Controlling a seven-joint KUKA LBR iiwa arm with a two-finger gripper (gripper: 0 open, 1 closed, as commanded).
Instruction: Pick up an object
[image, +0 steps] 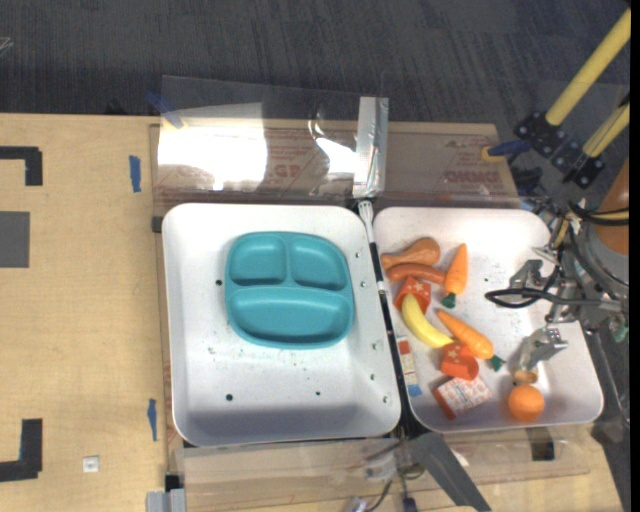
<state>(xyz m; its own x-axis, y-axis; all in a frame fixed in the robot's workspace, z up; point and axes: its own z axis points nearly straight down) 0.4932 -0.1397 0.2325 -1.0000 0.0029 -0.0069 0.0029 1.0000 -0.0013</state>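
Jaws' gap indistinct above orange (525, 401).

Teal divided plate (290, 288) sits mid left white bin (200, 400) — w/ clear plastic sheet (265, 145) at 12 o'clock beyond it. Wooden tabletop (75, 300) at 9 o'clock — black tape marks (30, 163), blue tape bits (134, 172).

The gripper (532, 352) is pale silver-grey metal with 2 slim fingers (524, 356). Above it sits a cluster of metal brackets and fittings, with a black cable (512, 296) looping out beside them. The arm's body (612, 262) is rounded and grey, blurred at the frame's edge.
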